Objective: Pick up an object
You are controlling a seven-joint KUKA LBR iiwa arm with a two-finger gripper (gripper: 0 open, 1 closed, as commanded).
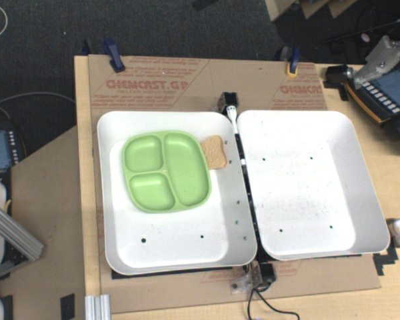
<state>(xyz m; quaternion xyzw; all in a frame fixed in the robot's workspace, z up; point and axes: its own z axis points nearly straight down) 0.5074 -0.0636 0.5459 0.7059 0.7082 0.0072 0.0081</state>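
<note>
Camera view: smooth green three-compartment plate (167, 172) sits in the glossy left bin (167, 252), with a rough tan rectangular sponge (215, 152) touching its right rim. The right bin (307, 185) looks speckled with grit. Gripper (385, 57) is at the top right, over the bench, honestly can't tell its state.

Two shallow white plastic bins, the left bin (120, 245) and the right bin (347, 179), sit side by side, edges touching, on a brown cardboard sheet (160, 79) covering the worktop. A blue clamp (113, 55) and a yellow-and-blue clamp (293, 63) grip the sheet's far edge.
</note>
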